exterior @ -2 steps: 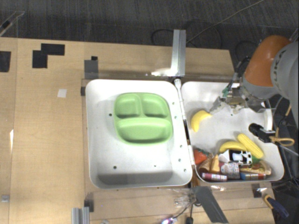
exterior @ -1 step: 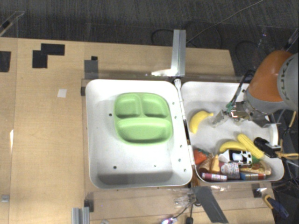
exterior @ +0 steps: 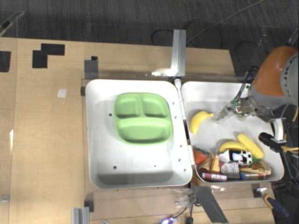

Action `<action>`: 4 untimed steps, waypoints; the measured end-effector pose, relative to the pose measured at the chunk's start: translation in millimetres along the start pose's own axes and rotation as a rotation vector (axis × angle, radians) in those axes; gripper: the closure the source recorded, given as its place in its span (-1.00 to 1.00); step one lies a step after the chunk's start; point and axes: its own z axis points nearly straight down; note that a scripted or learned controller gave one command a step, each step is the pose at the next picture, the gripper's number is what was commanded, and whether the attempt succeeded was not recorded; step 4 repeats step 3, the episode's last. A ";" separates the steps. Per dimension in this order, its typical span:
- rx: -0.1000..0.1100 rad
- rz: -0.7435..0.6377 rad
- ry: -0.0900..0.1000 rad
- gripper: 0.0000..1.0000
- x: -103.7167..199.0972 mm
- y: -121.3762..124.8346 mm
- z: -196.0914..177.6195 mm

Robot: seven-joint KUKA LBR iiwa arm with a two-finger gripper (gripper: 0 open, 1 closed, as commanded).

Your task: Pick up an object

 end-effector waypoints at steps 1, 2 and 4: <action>0.004 0.007 0.000 -1.00 3.8 45.0 -9.0; 0.001 0.028 0.002 -1.00 68.1 1.8 -0.5; -0.008 0.027 0.003 1.00 69.7 5.2 -13.3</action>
